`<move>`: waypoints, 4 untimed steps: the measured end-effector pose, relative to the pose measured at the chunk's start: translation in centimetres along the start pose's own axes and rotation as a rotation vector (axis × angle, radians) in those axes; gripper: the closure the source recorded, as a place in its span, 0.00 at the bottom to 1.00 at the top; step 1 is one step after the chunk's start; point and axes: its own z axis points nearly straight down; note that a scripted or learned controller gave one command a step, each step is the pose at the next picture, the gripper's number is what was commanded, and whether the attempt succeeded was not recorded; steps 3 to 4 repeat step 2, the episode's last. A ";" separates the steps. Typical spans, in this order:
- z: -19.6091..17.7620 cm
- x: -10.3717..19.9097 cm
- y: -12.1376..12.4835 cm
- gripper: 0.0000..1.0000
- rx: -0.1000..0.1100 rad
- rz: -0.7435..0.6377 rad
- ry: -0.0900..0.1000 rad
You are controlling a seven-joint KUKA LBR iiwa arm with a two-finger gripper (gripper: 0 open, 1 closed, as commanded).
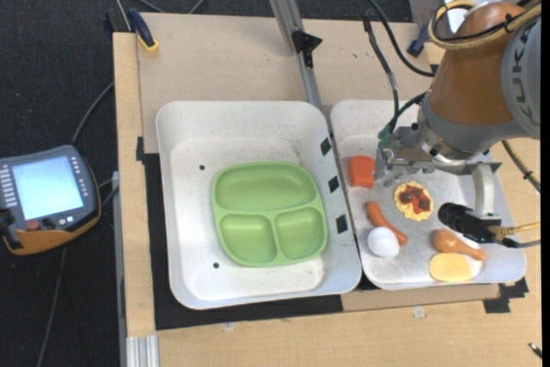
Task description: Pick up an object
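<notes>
Several toys: orange block (362, 171), pizza (414, 200), carrot (386, 222), egg (383, 242), crowding the right bin (512, 269).
Gripper (402, 166): above them; fingers hidden, can't tell.
Risk: close neighbours, a descent may nudge rather than grab.

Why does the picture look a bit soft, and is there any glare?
In the camera view, overhead light is even, shadows faint; both white bins look washed out, the handheld screen at left glows pale, and small items like the egg lack crisp edges.
</notes>
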 end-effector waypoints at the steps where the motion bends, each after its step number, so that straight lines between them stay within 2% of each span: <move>1: 0.9 5.2 -0.4 1.00 0.001 0.001 0.000; 2: 0.6 11.2 -1.1 1.00 -0.002 -0.001 -0.001; 4: 0.6 11.2 -1.1 1.00 -0.002 -0.001 -0.001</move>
